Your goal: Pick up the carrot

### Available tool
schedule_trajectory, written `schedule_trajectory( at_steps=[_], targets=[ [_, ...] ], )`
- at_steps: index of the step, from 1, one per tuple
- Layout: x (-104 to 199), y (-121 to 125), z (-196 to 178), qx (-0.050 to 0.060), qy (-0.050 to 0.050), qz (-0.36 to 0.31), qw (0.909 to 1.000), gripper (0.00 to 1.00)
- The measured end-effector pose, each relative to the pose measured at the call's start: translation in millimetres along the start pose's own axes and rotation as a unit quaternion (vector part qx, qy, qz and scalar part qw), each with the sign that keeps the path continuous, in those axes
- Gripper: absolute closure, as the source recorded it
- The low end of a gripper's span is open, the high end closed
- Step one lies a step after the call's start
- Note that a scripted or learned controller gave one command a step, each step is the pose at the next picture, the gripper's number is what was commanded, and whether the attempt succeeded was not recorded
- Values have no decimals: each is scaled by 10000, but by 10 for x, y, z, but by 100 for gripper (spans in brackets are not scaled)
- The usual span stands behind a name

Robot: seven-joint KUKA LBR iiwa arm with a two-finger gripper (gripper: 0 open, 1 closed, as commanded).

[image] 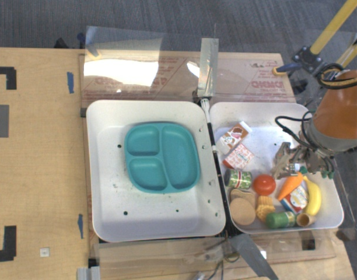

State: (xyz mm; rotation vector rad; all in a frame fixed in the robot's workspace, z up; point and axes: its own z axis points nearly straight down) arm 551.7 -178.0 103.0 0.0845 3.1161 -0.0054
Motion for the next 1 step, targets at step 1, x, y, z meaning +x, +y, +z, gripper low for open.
schedule_trajectory(
  at_steps=[1],
  targets=[
    [523, 478, -1155, -20, 59, -1545, 9880, 100]
  ],
)
